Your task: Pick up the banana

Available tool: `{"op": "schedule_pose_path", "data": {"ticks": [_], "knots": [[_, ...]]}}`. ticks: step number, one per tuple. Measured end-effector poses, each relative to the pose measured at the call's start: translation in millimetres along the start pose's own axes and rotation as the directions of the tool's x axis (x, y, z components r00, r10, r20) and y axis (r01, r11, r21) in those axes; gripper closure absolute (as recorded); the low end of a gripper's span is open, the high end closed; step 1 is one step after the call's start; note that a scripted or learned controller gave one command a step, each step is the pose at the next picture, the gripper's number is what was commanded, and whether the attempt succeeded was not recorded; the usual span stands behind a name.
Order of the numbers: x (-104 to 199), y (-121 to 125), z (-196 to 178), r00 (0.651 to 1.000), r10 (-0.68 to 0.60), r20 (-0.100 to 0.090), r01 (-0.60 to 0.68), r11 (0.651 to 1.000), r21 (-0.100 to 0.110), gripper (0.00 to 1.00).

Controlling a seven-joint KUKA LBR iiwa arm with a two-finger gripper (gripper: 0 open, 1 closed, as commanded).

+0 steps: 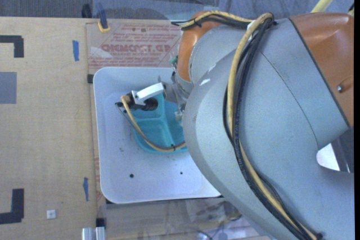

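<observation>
My gripper [170, 99] is low in the white bin [112, 177], near its middle, and the bulky grey arm [264, 121] covers it from above. Directly under and beside the gripper lies a teal plastic object [154, 131] with a rounded front edge. The gripper touches or nearly touches its far side. The arm hides the whole right part of the bin and whatever lies there. I can make out nothing yellow and banana-shaped in the visible part of the bin.
The bin's front and left floor [129, 171] is bare white with a few small dark specks. A cardboard sheet with red lettering [135, 45] lies behind the bin. To the left is wooden bench top [45, 121] with black marks and blue tape.
</observation>
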State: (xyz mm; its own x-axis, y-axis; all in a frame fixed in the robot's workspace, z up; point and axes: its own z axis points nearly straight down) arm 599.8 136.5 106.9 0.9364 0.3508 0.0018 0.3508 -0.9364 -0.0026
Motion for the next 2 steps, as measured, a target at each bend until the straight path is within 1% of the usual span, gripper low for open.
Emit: {"op": "schedule_pose_path", "data": {"ticks": [1,2], "knots": [[-21,94,-245,0.999,-0.051,0.003,0.051,0.999,-0.002,1.00],[-43,-15,-173,0.995,0.097,0.002,-0.097,0.995,-0.002,1.00]]}}
